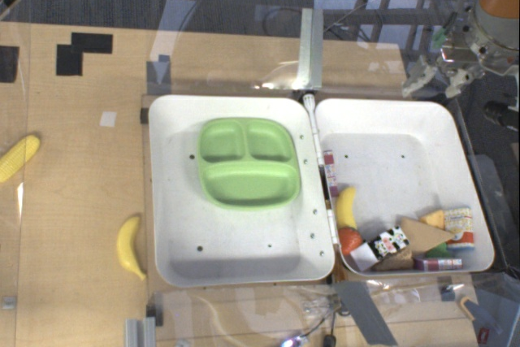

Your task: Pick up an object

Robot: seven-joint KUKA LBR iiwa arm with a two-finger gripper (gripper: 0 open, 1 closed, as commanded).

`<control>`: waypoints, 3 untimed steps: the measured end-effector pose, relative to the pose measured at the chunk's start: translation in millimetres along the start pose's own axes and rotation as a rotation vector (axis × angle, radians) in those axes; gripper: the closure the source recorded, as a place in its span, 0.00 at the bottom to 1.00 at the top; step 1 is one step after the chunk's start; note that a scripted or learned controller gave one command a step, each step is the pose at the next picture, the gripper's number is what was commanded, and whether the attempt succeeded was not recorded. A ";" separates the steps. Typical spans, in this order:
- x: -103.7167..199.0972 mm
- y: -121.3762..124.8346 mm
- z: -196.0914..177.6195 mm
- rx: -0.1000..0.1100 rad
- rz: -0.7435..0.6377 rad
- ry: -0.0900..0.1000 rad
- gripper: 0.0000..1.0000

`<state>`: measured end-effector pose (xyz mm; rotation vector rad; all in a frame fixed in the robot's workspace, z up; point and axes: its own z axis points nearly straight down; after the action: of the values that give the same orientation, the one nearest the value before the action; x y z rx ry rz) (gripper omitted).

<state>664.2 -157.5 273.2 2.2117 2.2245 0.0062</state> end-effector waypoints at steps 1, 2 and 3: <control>43.7 4.6 100.2 0.002 0.200 0.001 0.00; 35.8 6.5 -19.4 -0.004 0.029 -0.001 0.00; 34.3 5.1 111.0 0.003 0.267 0.001 0.00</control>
<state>669.8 -123.2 162.1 2.4908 1.9130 0.0044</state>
